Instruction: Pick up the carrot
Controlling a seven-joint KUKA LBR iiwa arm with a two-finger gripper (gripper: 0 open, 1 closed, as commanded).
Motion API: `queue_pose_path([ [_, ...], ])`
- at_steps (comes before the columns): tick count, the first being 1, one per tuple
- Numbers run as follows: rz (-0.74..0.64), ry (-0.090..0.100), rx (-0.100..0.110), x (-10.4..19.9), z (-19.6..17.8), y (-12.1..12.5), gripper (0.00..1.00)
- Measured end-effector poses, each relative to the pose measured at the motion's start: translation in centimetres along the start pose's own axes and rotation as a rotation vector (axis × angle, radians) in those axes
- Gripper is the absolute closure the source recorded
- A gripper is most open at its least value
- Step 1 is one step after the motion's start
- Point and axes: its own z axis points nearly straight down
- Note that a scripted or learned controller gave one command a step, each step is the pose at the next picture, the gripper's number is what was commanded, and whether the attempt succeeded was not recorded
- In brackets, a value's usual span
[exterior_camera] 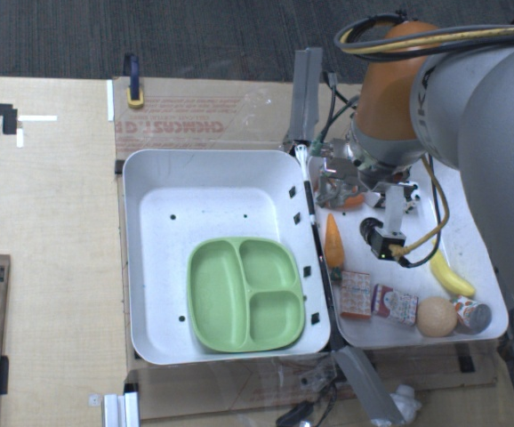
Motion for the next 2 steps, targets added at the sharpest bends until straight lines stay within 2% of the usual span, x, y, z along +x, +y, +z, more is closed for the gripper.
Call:
queue_pose_path([
  [1, -0.301, -0.001, -0.002, -5.9, -5.1, -0.9, 1.00],
  [2, -0.498, 0.000, 0.000, -7.8, 0.0, -6.0, 1.00],
])
